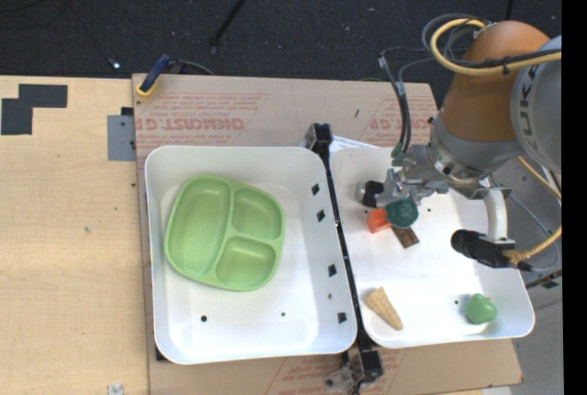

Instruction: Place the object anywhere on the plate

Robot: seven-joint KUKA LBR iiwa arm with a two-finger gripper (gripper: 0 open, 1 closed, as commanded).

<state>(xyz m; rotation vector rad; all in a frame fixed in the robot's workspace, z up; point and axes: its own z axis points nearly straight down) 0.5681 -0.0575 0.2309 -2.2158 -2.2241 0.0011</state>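
A light green divided plate (pixel 224 231) lies in the left bin (pixel 183 329). In the right bin (pixel 440 334), my gripper (pixel 397 199) hangs low over a tight cluster near the bin's upper left. That cluster is a dark teal round object (pixel 403 213), an orange-red piece (pixel 376 222) and a brown block (pixel 407 237). The teal object sits right under the gripper's tip and touches or nearly touches it. The gripper body hides the contact.
A tan cone (pixel 385 308) lies near the right bin's front edge. A green ball (pixel 479 308) sits in its front right corner. A black divider (pixel 332 237) separates the two bins. A black fitting with yellow cable (pixel 486 248) hangs off the arm.
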